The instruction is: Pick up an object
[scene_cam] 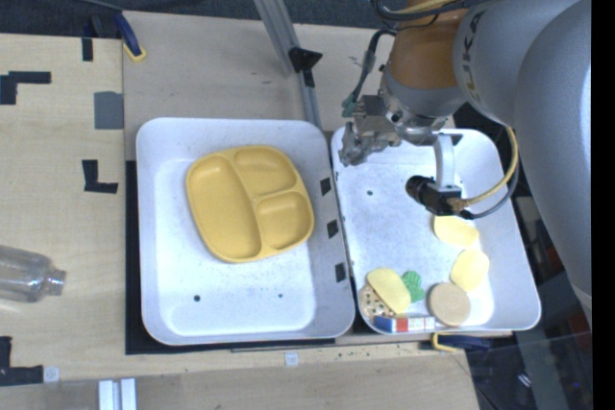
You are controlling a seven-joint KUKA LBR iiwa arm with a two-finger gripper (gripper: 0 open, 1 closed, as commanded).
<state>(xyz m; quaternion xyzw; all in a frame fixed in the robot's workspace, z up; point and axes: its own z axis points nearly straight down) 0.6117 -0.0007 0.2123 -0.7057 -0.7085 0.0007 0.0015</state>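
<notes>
Apparently nothing picked yet: gripper (357, 147) sits at the upper left corner of the right bin (384, 206), fingers' state cannot tell, nothing visibly between them. Candidate objects all lie lower right in that bin: yellow pieces (456, 230), tan disc (449, 303), small green item (412, 282), well apart from the gripper. Left bin (159, 206) holds a yellow divided tray (250, 202). Whole grasp remains, by my read.

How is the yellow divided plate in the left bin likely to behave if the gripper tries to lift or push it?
The yellow divided plate looks like moulded plastic, so it is probably stiff and light for its size. It lies flat and wide in the left bin, so it should slide when pushed, not roll or tip. Its smooth, low rim may slip from the gripper.
</notes>
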